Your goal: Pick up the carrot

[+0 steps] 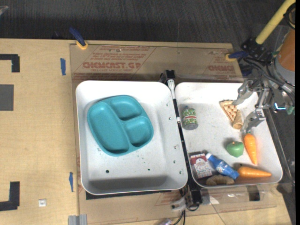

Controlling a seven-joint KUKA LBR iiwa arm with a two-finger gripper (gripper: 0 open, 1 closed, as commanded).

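Two orange carrots lie in the right bin (206, 97). One carrot (251, 148) points up-down beside a green apple (235, 148); the other carrot (253, 173) lies along the bin's front wall. My gripper (249, 107) hovers at the bin's right side, just above the nearer carrot's top end. Its fingers are spread apart and open, with nothing held between them. One fingertip (254, 119) stands close to the carrot's tip.
A tan waffle piece (232, 111) lies just left of the gripper. A small green can (190, 117) stands mid-bin. A red-white packet (200, 165), a blue object (222, 166) and a brown item (219, 180) crowd the front. The left bin holds a teal divided plate (120, 123).
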